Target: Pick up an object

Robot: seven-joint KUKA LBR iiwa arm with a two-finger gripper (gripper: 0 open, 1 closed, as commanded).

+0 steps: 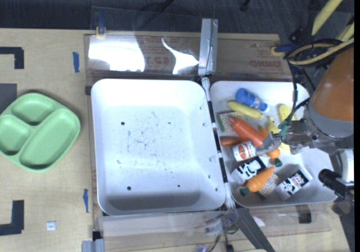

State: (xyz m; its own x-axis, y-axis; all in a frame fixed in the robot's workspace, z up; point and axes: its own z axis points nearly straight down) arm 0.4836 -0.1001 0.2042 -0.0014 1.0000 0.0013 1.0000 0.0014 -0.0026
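The right white bin (315, 158) holds a jumble of toy food. A blue bottle (250, 99) and a yellow banana (246, 111) lie at the back, with a long orange-red piece (247, 130) and a red sausage (229, 140) below them. Further forward are a red-and-white can (246, 151), a black-and-white carton (249, 169), a carrot (260, 180) and a second carton (295, 182). My gripper (277, 139) reaches in from the right and hangs low over the middle of the pile, just right of the can. A small orange piece (274, 153) lies right beneath it. The wrist hides what lies behind it.
The left white bin (152, 144) adjoins the right one along a shared rim. A green divided plate (36, 131) sits on the bench at far left. A metal post (208, 45) and a clear panel stand behind the bins. Cables hang at the upper right.
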